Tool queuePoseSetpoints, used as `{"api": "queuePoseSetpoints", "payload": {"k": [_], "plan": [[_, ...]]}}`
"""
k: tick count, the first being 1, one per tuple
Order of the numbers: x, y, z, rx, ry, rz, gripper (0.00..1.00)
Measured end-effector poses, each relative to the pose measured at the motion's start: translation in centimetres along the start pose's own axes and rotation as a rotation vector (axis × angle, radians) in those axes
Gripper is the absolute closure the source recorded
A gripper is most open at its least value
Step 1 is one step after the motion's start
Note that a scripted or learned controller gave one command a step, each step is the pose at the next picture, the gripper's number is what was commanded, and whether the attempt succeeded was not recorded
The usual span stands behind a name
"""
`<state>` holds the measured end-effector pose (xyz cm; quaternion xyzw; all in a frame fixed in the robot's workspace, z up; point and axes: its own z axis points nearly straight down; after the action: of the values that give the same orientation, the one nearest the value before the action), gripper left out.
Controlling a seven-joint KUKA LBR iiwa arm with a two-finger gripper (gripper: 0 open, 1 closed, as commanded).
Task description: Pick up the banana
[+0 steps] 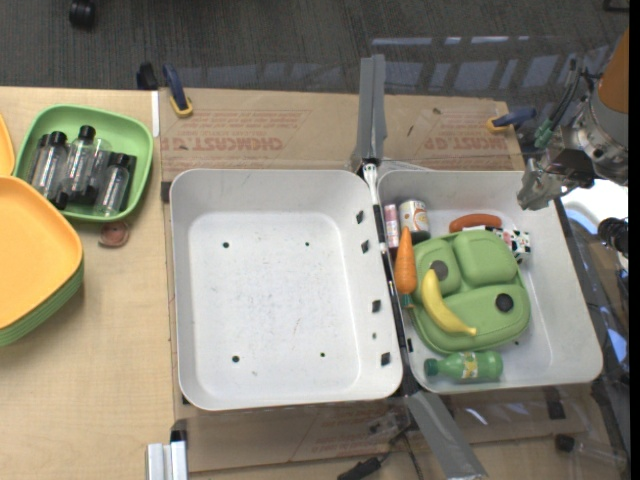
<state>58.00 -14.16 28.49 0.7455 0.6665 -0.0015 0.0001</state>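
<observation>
The curved yellow plastic banana [442, 306] lay in the right white bin [575, 343], near its left wall, resting on the left part of the green divided plastic plate [480, 268]. An orange toy carrot [404, 265] stood just beside its upper end, and a small green bottle [465, 367] lay past the plate toward the bin's near edge. Your two-finger gripper [537, 190] hung over the bin's far right corner, well apart from the banana; you could not tell from that slant whether it was apart or together. To do the reach well, you would have wanted to cross toward the left wall, line up across the banana's middle, and descend clear of the carrot.
</observation>
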Motion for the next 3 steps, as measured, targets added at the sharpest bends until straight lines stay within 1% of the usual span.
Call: {"api": "queuePoseSetpoints", "payload": {"k": [1,2,3], "plan": [[-6.4,0.6,-2.4,-0.001,0.000,-0.023,1.00],[-4.6,-1.6,3.4,0.003,0.001,0.252,1.00],[-5.8,-1.4,1.6,0.004,-0.001,0.744,1.00]]}}
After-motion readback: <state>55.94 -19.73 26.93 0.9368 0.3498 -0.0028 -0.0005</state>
